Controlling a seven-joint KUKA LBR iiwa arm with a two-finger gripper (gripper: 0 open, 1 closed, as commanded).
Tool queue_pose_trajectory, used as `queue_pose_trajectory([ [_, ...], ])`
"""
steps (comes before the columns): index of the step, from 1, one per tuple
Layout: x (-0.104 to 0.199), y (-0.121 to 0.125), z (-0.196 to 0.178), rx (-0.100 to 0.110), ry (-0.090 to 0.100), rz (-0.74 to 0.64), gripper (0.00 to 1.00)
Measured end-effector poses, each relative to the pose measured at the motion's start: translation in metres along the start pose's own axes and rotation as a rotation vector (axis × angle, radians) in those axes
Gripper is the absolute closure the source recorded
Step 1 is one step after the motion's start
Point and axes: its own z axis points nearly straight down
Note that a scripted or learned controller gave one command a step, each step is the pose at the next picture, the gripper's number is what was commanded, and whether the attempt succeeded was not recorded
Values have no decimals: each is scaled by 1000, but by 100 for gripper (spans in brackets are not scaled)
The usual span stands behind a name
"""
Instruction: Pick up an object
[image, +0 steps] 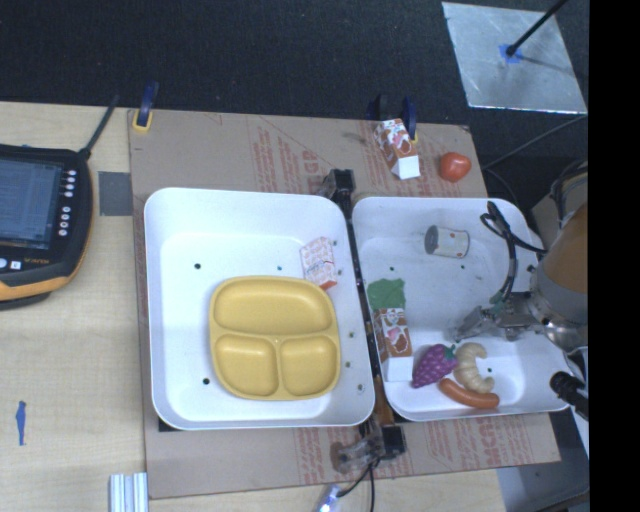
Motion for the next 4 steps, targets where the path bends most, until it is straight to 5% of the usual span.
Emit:
queue_pose_trajectory([
  [1, 58, 68, 0, 1, 1, -4, 0],
  [2, 33, 138, -1, -1, 0, -3, 0],
  [3, 6, 151, -1, -1, 0, -2, 0],
  [4, 6, 151, -13, 0, -1, -8, 100],
])
